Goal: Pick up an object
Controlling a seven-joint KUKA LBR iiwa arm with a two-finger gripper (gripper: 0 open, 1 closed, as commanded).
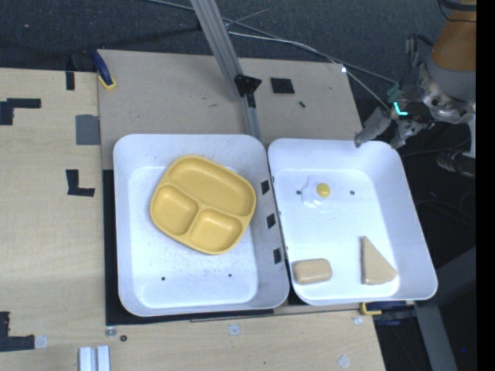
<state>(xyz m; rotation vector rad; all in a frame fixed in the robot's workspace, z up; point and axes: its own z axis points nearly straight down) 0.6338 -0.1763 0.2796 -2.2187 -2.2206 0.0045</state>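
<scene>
While the end effector (377,132) hovers — grip unreadable — the wedge (376,262) points its tip toward the bin's far wall.

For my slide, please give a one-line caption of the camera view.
Arm's gripper at the right bin's far corner; yellow divided plate in the left bin.

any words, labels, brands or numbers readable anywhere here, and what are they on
None can be read.
Yellow divided plate, tan oblong block, tan wedge, small yellow piece: plain, no print visible.
Both white bins: no markings.
Black tape pieces on the bench: shapes, not letters.
</scene>
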